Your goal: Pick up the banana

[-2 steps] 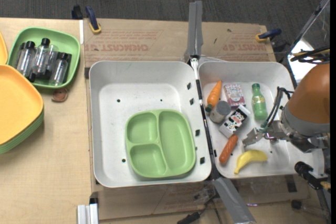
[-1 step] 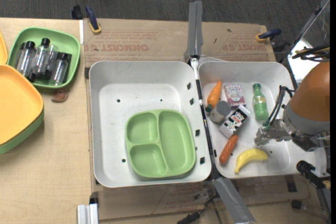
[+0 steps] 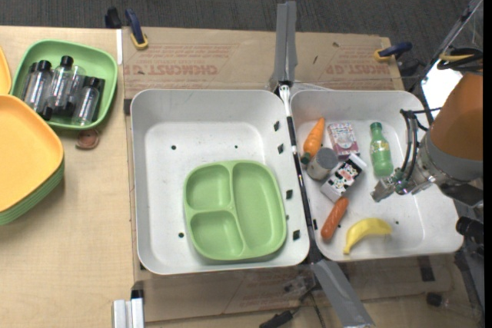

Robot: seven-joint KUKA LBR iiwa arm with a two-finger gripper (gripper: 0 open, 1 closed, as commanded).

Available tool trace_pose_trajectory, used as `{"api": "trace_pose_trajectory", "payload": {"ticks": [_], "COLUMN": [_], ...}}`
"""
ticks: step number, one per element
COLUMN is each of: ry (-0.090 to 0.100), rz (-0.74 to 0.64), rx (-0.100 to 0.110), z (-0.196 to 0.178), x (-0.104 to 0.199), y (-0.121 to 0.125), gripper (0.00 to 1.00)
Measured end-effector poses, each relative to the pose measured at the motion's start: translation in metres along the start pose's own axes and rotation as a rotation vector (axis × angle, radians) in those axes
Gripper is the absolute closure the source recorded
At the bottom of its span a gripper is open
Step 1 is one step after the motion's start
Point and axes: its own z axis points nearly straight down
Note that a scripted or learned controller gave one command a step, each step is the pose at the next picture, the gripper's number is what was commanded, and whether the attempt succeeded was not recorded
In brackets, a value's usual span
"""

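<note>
The yellow banana [image 3: 366,232] lies near the front edge of the right bin [image 3: 419,230], curved, beside the lower end of an orange carrot. My gripper [image 3: 390,187] hovers above the right bin's right half, a little up and to the right of the banana and apart from it. Nothing shows between its fingers. The arm's orange band fills the right margin above it.
In the right bin lie two carrots [image 3: 334,216] [image 3: 313,136], a green bottle [image 3: 380,150], a pink packet [image 3: 342,137], a grey can [image 3: 323,163] and a black-and-white carton [image 3: 343,175]. The left bin holds a green divided tray [image 3: 234,210]. On the left bench stand yellow plates [image 3: 27,161] and a green dish of bottles [image 3: 65,84].
</note>
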Motion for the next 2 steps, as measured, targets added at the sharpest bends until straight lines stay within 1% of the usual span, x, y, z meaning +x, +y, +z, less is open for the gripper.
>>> {"api": "trace_pose_trajectory", "payload": {"ticks": [1,2], "ry": [-0.001,0.002], "rz": [0.568,0.428], "rx": [0.003,0.004], "z": [0.042,0.075], "x": [-0.075,0.000], "y": [0.029,0.016], "gripper": [1.00,1.00]}}
